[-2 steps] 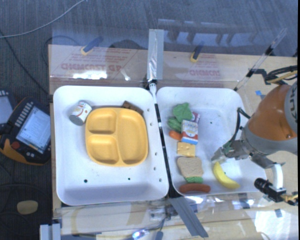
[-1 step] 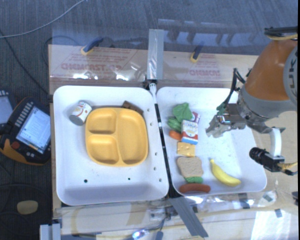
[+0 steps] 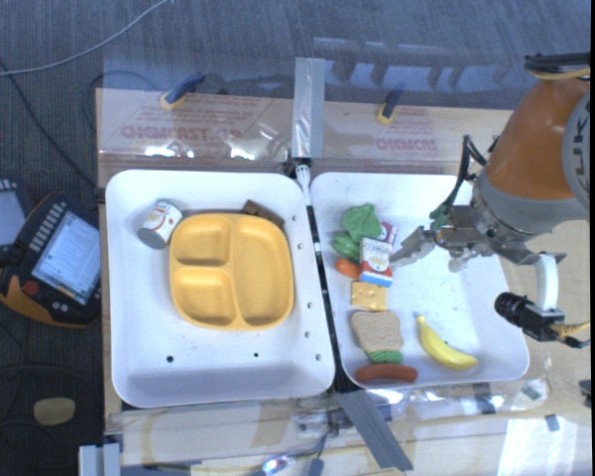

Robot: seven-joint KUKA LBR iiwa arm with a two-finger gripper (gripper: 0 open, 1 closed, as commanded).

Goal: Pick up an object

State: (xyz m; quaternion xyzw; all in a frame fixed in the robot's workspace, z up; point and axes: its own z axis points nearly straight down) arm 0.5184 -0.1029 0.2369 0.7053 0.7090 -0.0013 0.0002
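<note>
right bin (image 3: 496, 310) floor — bare beside banana (image 3: 444, 346)

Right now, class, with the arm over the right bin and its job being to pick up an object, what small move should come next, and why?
Probably a short descent toward the small carton. The gripper hovers just right of it in the right bin, nearer than to the banana or sandwich, and nothing sits between its fingers yet. That is a judgement from one slanted view.
</note>
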